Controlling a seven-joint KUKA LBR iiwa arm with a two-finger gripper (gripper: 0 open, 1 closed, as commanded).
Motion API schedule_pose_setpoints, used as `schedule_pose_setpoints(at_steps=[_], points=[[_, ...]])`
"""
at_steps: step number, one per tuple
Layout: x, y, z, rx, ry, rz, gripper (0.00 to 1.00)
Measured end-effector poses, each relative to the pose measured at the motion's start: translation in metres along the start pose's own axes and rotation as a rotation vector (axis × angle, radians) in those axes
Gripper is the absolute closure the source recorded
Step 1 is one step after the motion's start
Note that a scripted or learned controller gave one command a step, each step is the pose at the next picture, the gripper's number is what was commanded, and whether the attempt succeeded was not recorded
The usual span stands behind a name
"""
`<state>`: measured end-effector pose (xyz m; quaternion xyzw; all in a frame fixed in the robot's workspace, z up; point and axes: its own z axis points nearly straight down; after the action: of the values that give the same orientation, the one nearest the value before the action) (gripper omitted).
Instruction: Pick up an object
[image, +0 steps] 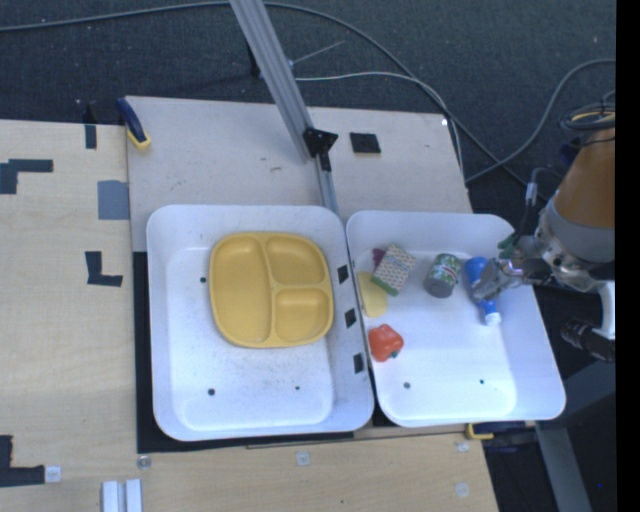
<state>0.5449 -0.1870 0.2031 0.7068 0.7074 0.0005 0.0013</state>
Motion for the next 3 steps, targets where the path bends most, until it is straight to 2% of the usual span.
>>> schedule_pose_setpoints(at_steps=[1, 3], points=[[-0.001, 0.005, -0.063, -0.004, -0.001, -0.001, 1.0], [0.099, 0.018, -0.058, 0.004, 0.002, -0.005, 1.0]])
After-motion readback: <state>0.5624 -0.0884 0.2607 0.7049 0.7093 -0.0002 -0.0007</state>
